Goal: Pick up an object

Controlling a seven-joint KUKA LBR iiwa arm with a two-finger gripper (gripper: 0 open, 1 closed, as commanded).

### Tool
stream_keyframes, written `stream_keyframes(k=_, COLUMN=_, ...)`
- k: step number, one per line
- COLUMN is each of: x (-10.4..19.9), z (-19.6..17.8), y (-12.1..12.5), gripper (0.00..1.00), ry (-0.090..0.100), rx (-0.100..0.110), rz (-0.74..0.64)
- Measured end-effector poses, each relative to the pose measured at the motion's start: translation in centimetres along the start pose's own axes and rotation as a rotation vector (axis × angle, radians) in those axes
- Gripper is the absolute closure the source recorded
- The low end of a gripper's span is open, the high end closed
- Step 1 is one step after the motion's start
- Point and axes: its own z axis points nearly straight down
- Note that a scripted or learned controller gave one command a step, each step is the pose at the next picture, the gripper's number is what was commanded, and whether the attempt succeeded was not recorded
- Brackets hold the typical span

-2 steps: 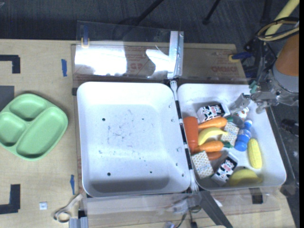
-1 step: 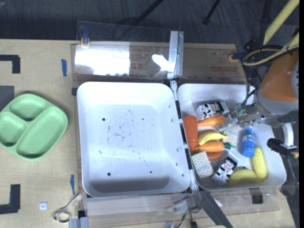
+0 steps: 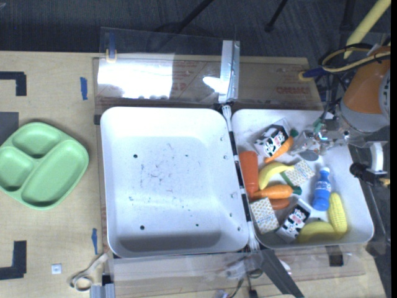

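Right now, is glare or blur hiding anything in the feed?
Camera view: strong glare whitens the clear panel behind the left bin; the arm at the right edge is blurred; toys in the right bin stay readable.

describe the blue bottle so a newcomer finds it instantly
Look in the right bin, the one packed with toy food. The blue bottle lies toward its right side, just above the corn cob. It is the only blue item there, with a white cap, among orange, yellow and patterned pieces.
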Motion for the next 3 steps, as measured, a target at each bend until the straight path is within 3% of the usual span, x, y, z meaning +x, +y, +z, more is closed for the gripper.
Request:
stream_keyframes(k=1, x=5.1, z=0.3, y=2.1, gripper=0.0, ry=-0.016, rx=0.003, rz=-0.339)
stream_keyframes(k=2, x=7.6, z=-6.8, y=-5.1, gripper=0.0, ry=-0.013, rx=0.008, rz=-0.392)
stream_keyframes(k=3, x=6.8, z=0.4, y=-1.1, gripper=0.0, ry=-0.016, rx=0.003, rz=-0.446)
